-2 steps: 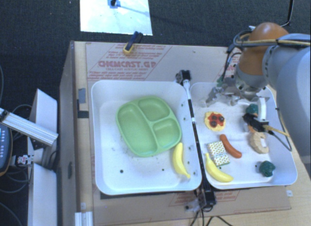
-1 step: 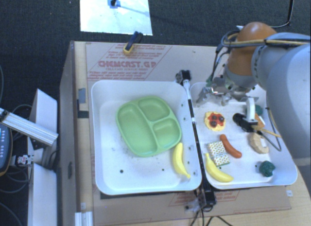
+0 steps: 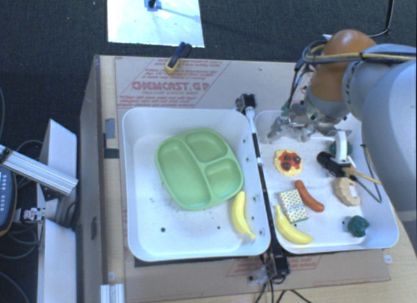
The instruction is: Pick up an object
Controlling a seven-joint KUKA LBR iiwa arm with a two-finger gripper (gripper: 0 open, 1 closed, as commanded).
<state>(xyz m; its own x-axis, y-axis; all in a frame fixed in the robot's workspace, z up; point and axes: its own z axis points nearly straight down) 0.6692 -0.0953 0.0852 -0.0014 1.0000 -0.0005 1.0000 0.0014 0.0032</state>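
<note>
My gripper [image 3: 288, 128] hangs low over the far left part of the right bin [image 3: 384, 227], just beyond a small round pizza toy [image 3: 287, 161]. Nothing shows between its metal parts. Nearer the front of that bin lie a red sausage [image 3: 309, 195], a checkered cracker [image 3: 293, 205] and a yellow banana [image 3: 291, 228]. A beige bread piece [image 3: 346, 191] and a dark green broccoli [image 3: 356, 225] sit toward the right side.
The left bin [image 3: 146, 230] holds a green divided plate [image 3: 199, 168] and a second banana [image 3: 242, 215] by its right wall. A ridge [image 3: 259, 171] separates the two bins. My grey arm [image 3: 381, 100] covers the right bin's far right corner.
</note>
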